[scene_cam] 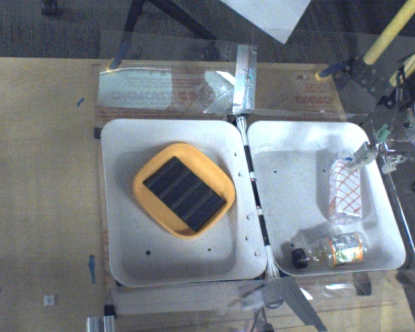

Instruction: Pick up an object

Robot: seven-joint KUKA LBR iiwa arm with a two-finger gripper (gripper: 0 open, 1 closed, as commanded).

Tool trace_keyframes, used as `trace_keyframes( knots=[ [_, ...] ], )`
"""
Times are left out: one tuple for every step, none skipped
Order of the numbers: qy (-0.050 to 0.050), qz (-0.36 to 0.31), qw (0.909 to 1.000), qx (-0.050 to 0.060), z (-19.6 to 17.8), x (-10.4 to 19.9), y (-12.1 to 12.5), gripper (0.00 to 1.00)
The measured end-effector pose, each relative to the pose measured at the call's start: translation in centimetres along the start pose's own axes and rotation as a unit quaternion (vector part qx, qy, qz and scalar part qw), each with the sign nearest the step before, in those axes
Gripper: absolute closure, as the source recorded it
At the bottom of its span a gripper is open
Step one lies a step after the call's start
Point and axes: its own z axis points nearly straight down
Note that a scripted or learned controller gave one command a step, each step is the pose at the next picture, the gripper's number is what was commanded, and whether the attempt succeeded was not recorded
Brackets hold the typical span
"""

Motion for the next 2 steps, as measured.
trace_keyframes(
  knots=[
    [0.000, 0.000, 1.0000, 0.000, 0.0, 0.0, 0.0, 0.00],
    [-0.001, -0.014, 0.9999, -0.002, 11.0, 1.9, 1.8, 0.00]
  ],
)
